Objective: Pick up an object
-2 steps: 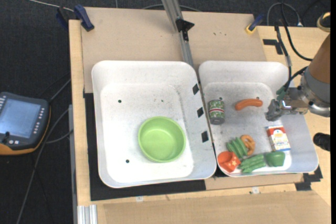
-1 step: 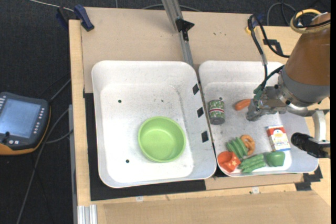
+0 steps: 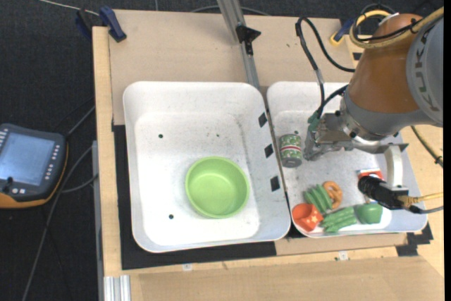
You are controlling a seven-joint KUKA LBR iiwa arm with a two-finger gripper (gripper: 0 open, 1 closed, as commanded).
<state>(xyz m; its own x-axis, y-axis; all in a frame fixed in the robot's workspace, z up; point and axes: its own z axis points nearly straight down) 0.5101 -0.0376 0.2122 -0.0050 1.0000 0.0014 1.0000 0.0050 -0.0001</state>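
Camera view: in the right bin (image 3: 338, 99), nearest its front wall, lie a red pepper (image 3: 306, 217), green vegetables (image 3: 337, 220) and a pretzel (image 3: 332, 191). Behind them, by the bin's left wall, a small green-patterned can (image 3: 290, 150) stands upright, long axis vertical. The gripper (image 3: 315, 144) is just right of the can; I cannot tell its grip state.

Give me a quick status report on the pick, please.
Gripper low in right bin, beside small can. Nothing seen between fingers. Toy vegetables clustered at near edge. Green bowl in left bin.

Small green-patterned can (image 3: 290, 150) upright by right bin's left wall; toy vegetables (image 3: 331, 208) clustered at front edge
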